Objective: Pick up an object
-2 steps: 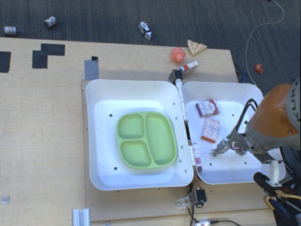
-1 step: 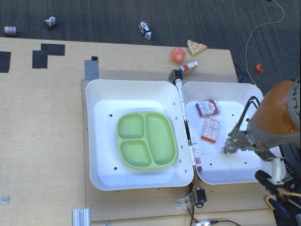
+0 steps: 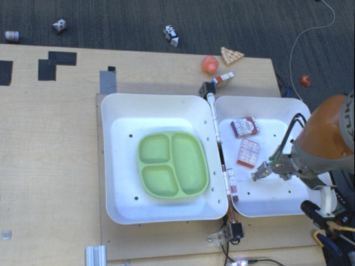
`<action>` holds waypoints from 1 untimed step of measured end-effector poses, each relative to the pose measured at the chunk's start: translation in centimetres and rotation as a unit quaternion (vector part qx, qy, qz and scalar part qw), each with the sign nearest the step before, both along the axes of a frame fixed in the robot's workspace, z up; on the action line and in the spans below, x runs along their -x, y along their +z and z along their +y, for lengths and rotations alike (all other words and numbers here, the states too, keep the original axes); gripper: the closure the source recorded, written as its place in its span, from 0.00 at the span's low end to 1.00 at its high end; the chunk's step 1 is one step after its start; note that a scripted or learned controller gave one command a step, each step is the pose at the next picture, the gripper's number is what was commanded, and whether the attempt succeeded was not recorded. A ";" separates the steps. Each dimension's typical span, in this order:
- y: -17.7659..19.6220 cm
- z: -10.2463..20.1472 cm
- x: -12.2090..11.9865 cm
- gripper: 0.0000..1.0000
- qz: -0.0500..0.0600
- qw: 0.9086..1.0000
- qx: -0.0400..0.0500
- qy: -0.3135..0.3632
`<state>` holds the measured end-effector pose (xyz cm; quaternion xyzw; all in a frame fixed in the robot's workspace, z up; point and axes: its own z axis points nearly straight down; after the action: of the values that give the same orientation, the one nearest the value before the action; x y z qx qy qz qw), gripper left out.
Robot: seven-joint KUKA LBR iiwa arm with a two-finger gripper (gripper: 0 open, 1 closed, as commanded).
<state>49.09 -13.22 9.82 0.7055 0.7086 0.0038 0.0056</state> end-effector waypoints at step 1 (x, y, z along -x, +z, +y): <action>1.1 0.1 -0.1 1.00 -0.002 1.000 0.000 0.001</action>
<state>49.23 -13.16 10.88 0.7049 0.7093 0.0051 0.0070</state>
